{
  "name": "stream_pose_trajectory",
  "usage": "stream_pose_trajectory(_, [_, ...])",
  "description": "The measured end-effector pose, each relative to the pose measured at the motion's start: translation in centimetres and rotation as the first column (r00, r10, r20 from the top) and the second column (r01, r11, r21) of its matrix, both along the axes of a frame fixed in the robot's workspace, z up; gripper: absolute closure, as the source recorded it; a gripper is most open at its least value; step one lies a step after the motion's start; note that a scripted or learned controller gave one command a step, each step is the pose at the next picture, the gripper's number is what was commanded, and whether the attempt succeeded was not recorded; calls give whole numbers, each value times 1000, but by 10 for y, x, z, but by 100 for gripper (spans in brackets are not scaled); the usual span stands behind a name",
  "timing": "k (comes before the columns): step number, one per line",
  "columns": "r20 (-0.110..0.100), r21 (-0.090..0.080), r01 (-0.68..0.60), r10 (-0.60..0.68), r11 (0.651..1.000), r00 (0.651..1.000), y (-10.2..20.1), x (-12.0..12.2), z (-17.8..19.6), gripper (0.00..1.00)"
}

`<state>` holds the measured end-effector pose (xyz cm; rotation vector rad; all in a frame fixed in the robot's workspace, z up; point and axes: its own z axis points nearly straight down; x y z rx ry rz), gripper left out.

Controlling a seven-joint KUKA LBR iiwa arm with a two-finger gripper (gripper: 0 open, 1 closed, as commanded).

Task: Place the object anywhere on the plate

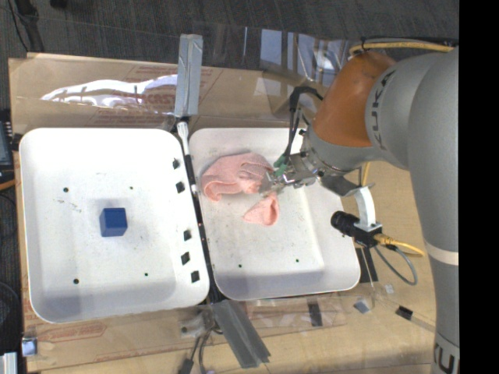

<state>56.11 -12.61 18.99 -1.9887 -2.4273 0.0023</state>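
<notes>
Blue cube (pixel 114 221) alone in left bin (pixel 47 162)

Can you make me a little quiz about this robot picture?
1. True or false: the blue cube sits in the left bin.
2. Which bin is the gripper over? A) left B) right
3. What colour are the soft things lying by the gripper?

Key: 1 true. 2 B, the right bin. 3 pink.
</notes>
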Motion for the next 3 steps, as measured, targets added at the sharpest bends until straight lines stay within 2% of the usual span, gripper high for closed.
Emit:
stream_pose_trajectory(1, [2, -1, -7, 7, 1000, 1000, 1, 1, 42, 100])
stream_pose_trajectory(2, [0, 1, -402, 402, 916, 916, 62, 5, 40, 100])
stream_pose_trajectory(3, [4, -2, -730, 730, 684, 684, 119, 19, 36, 100])
